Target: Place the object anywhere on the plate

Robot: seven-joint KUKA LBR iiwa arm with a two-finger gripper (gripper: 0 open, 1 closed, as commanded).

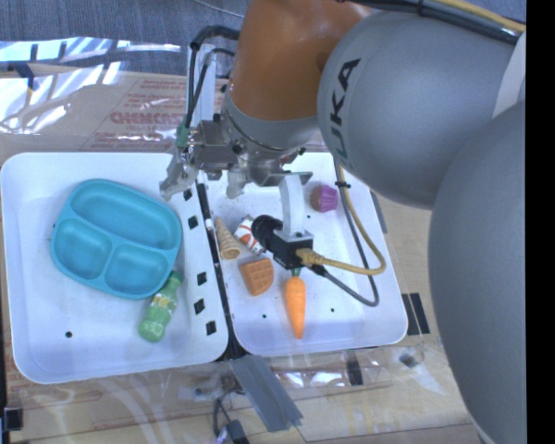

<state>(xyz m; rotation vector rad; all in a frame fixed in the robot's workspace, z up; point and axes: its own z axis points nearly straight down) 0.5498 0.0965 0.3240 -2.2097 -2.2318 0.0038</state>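
Observation:
A blue plate (111,239) with three compartments lies in the left bin (37,340). Touching its lower right rim is a small green bottle (160,308), lying on its side. In the right bin (370,313) are a carrot (296,305), an orange waffle piece (257,276), a cone (227,239), a red-and-white tube (250,237) and a purple piece (325,198). My gripper (203,187) hangs over the wall between the bins, near their far end. Its fingers (173,183) stand open with nothing between them.
A black block (285,243) with a yellow cable hangs off the wrist over the right bin, partly covering the tube. The arm's bulk hides the right bin's far corner. Cardboard and foil lie behind the bins.

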